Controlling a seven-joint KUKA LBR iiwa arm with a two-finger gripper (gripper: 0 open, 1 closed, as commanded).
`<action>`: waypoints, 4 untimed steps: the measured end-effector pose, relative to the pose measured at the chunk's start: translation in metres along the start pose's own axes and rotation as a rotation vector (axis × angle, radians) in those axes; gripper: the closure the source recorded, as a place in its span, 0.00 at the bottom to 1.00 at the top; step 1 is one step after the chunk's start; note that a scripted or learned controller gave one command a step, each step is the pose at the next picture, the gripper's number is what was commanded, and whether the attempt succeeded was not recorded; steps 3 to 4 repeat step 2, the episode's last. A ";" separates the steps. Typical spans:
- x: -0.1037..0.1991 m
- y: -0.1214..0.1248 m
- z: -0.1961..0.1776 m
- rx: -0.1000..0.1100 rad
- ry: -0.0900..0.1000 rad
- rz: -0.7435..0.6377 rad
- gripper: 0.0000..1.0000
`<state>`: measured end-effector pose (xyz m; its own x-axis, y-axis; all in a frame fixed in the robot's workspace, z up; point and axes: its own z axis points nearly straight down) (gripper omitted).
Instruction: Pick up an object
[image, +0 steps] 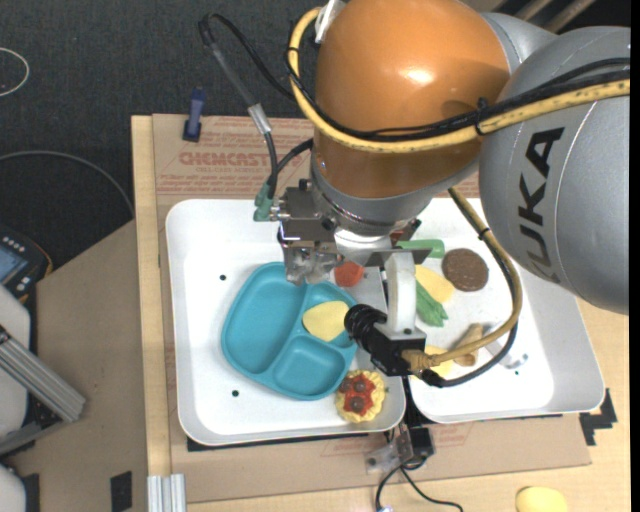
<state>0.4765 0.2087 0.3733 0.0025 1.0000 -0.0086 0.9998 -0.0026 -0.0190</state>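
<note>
The grey arm (560, 170) is being held in from the right, its orange band (400, 70) sitting high in the camera view above the wrist. The wrist is being pointed steeply downward, with black and yellow cables looped around it. The gripper (345, 268) is being kept low beneath the wrist, largely hidden by the housing above it.

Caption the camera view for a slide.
KUKA arm's hand over a blue divided tray in the left white bin.
</note>
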 end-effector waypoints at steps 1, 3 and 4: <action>0.015 -0.001 -0.172 -0.039 0.019 -0.006 1.00; -0.021 0.001 -0.007 -0.002 0.001 0.003 1.00; -0.021 0.001 -0.007 -0.002 0.001 0.003 1.00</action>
